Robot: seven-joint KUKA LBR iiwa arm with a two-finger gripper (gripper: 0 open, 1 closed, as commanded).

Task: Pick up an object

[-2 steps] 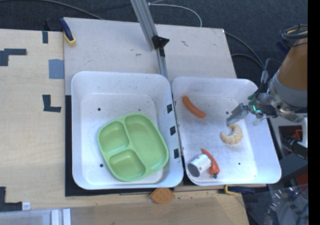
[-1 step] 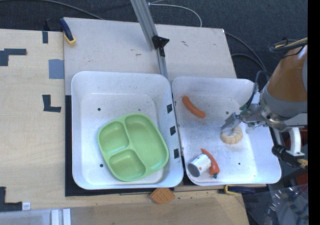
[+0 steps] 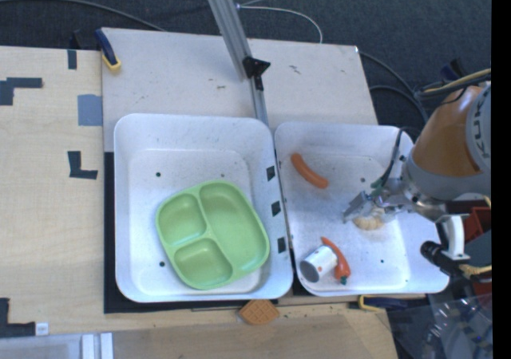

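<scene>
Both bins (image 3: 128, 190) are plain white with tiny dark specks, left one's got a lime green divided tray (image 3: 211, 234), right one has an orange sausage thing (image 3: 309, 171), an orange-red carrot (image 3: 338, 260), a white cup (image 3: 318, 263) and a pale tan lump (image 3: 368, 222); counter (image 3: 48, 190) is light wood with grey tape bits

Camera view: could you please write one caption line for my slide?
Gripper low in the right bin beside a tan object; green divided tray in the left bin.
</scene>
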